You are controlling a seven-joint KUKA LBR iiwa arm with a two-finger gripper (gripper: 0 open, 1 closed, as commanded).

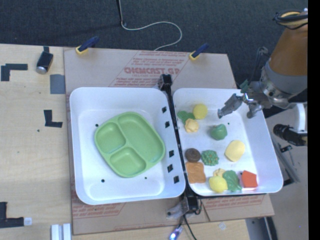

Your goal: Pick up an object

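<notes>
The right bin [260,139] holds several toy foods. Among them are a yellow ball [200,111], a dark green round piece [218,132], a yellow lemon shape [235,150], a brown disc [193,155], a bumpy green piece [210,157] and an orange-red block [249,179]. My gripper [239,109] hangs over the bin's far right part, above and just right of the dark green piece. It is open, with nothing between its fingers [227,107].
A green divided plate [130,144] lies in the left bin [85,109]. A black divider [172,134] runs between the bins. More toys crowd the right bin's front edge: an orange square [195,172], a yellow piece [218,184] and a green piece [231,180].
</notes>
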